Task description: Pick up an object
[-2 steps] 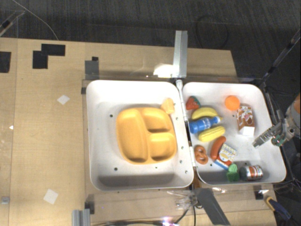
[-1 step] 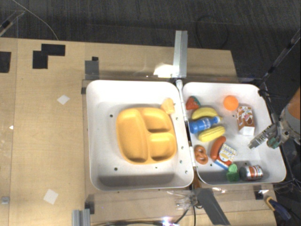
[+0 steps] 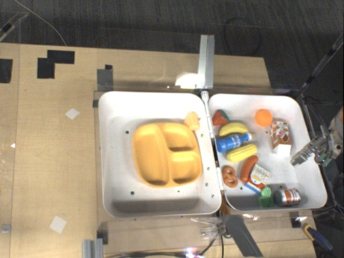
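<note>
Camera view shows the claw (image 3: 307, 156) at the right bin's (image 3: 301, 107) right rim, over bare white floor; whether it is released or clenched cannot be told, and nothing shows in it. Toys lie left of it in that bin: a banana (image 3: 233, 128), blue bottle (image 3: 233, 142), orange ball (image 3: 263, 117) and can (image 3: 287, 196). The left bin (image 3: 113, 144) holds a yellow tray (image 3: 164, 153).

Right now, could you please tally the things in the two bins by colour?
Yellow: 4 — tray, small piece, banana, corn
Red or orange: 5 — strawberry, ball, packet, sausage, pretzel
Blue: 1 — bottle
Green: 1 — block
Silver: 1 — can
White: 1 — carton
Total: 13
</note>
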Controlling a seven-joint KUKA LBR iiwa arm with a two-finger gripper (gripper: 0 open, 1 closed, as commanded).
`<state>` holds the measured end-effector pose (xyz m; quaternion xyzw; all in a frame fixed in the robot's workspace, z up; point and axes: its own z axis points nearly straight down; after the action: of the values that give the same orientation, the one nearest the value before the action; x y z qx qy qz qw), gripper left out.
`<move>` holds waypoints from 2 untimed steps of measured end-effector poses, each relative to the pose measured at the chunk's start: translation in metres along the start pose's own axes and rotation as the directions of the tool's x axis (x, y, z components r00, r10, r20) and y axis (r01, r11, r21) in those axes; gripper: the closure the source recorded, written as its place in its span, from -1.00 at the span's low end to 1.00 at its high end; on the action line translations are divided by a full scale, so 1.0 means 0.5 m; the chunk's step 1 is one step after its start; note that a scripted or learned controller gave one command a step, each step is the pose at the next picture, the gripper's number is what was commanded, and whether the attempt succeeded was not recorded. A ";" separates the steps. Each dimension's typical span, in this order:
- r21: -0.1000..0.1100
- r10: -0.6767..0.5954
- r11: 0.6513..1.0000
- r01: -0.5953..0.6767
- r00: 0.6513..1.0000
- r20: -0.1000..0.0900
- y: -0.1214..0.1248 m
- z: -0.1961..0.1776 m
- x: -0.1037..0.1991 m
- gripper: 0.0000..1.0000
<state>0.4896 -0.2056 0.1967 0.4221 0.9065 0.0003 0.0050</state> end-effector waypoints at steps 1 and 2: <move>0.002 -0.013 1.000 0.013 1.000 -0.005 -0.001 0.060 0.003 1.00; -0.003 0.040 0.999 -0.040 0.999 0.004 0.022 -0.111 -0.020 1.00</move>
<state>0.5038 -0.2060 0.2525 0.4401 0.8979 0.0010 0.0074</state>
